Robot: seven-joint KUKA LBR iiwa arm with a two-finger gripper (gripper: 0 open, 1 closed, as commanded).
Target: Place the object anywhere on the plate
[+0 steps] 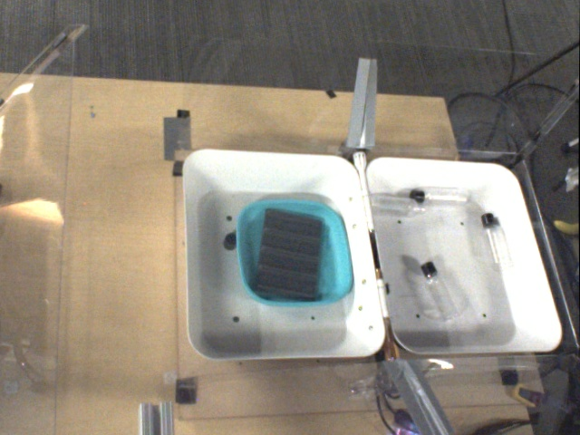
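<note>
Camera view, looking down at a slant on a light wooden bench [109, 270] with two shallow white bins side by side, rims touching along the middle. In the left white bin [204, 243], a turquoise square plastic plate with rounded corners [340, 243], set near the middle of the bin floor and a little toward the edge shared with the other bin. On that plate, a dark grey rectangular ribbed foam block [290, 254], lying flat, long side running from the bin's far edge toward its near edge, slightly tilted, wholly inside the plate's rim. Just beside the plate's left edge, on the bin floor, a small dark spot [229, 240], too small to identify. In the right white bin [535, 243], three clear tubes with black caps, well apart: one near the far edge [435, 194], one toward the right edge [494, 234], one near the middle [433, 279]. At the far end of the shared rim, a grey metal post [362, 107]. Near the left bin's far left corner, a small grey bracket [178, 134] on the bench. Pincer state: impossible to tell.
</note>
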